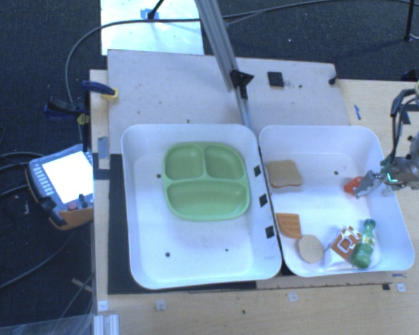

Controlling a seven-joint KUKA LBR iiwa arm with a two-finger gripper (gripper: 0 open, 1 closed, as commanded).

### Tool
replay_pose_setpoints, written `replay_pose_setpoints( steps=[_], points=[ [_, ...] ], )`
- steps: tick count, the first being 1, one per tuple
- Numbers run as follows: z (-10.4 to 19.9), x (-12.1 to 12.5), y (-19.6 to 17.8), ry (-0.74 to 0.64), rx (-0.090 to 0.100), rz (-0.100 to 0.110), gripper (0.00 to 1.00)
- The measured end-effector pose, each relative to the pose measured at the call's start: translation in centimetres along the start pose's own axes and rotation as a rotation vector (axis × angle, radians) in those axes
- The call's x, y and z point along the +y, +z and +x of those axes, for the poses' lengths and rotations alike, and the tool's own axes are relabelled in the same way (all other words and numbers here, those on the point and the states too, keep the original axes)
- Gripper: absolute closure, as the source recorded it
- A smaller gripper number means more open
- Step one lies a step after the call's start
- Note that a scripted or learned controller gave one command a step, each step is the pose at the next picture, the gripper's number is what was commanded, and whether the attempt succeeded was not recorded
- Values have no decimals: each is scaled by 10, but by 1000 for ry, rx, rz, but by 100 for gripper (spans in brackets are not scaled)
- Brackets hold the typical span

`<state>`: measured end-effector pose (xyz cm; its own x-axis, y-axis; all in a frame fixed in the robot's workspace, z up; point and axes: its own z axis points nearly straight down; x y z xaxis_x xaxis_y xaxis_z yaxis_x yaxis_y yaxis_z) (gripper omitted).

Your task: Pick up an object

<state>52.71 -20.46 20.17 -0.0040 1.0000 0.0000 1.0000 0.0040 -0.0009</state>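
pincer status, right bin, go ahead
Pincer low in right bin, at red piece; grip unconfirmed. Toast, cracker, bottle lie apart. Green plate in left bin.

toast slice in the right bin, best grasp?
The toast slice lies flat, apart from the other items, in the right bin. Probably come straight down and pinch across its narrower width by the edges; a side approach finds little to grip.

A green divided plate (206, 181) lies in the left bin (146, 257); a handheld screen (61, 183) sits left of the bench.
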Motion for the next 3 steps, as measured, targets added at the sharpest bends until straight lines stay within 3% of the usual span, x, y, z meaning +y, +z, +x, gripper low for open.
replay_pose_setpoints(
  steps=[1,3],
  points=[
    [0,1,-1,0,-1,-2,0],
    [12,-10,98,3,2,2,0]
  ],
)
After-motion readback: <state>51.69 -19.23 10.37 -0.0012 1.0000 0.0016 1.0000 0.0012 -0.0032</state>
